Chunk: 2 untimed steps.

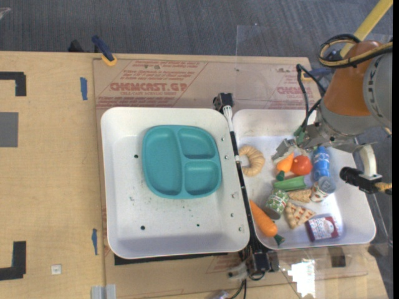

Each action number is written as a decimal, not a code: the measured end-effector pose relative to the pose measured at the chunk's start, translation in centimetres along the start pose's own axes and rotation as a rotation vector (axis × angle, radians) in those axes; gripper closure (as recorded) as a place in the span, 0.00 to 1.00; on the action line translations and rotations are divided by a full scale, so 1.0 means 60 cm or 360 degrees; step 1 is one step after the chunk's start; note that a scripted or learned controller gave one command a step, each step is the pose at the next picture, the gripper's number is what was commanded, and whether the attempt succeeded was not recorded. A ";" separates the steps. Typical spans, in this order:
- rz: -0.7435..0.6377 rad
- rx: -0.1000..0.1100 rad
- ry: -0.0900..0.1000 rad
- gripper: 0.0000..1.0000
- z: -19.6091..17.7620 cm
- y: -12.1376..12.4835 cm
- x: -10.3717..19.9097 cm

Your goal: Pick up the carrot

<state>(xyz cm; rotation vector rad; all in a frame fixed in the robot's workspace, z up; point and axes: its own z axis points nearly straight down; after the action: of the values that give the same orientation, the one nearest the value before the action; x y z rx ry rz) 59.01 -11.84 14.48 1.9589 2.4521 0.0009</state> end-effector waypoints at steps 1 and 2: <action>-0.0007 -0.0008 -0.0002 0.00 0.079 -0.013 0.014; -0.0012 0.0005 0.0001 1.00 0.068 -0.016 0.017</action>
<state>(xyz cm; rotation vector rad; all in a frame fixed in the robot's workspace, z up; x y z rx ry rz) 57.87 -11.08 10.41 1.9515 2.4611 -0.0020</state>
